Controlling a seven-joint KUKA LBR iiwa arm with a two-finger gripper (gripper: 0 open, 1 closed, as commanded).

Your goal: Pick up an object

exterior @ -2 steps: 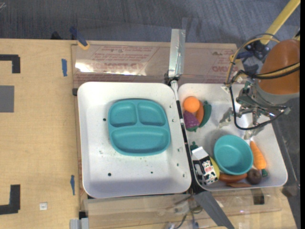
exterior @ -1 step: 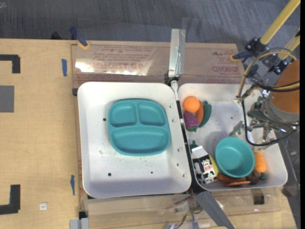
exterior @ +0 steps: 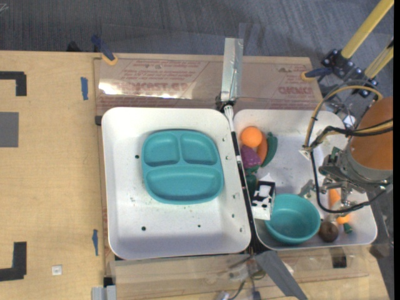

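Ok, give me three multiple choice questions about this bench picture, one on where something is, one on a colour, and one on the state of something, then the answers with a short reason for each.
1. Where does the divided plate lie?
A. in the left bin
B. in the right bin
C. on the cardboard outside the bins

2. What colour is the bowl in the right bin?
A. red
B. teal
C. yellow

3. How does the bowl stand?
A. upside down
B. on its side
C. upright, opening up

Answers:
1 A: the divided plate lies flat in the middle of the left bin.
2 B: the bowl at the near edge of the right bin is teal, like the plate.
3 C: its round opening faces up and its inside shows.
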